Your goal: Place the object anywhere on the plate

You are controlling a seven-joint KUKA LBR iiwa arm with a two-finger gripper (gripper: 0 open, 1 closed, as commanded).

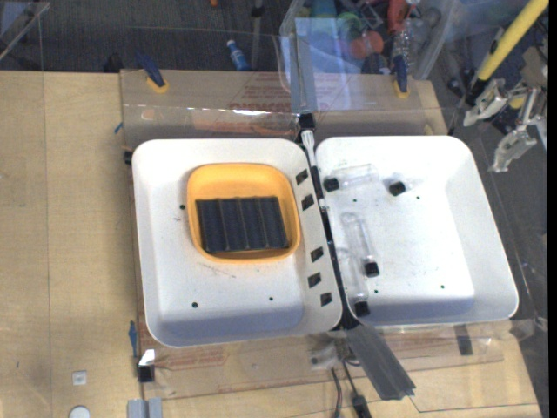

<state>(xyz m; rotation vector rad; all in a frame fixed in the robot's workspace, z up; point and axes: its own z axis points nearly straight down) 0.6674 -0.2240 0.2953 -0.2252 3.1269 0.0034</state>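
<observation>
Robotics lab.
Two white bins (418,273) clamped to a wooden worktop (61,233); a clear tub of toys (374,11) behind.

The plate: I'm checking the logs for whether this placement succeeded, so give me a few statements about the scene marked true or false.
1. The orange plate sits in the left bin. True.
2. A dark ribbed object lies on the plate. True.
3. The dark ribbed object lies in the right bin. False: it rests on the plate in the left bin.
4. The plate is blue. False: it is orange-yellow.
5. Clear plastic pieces with small black parts lie in the right bin. True.
</observation>
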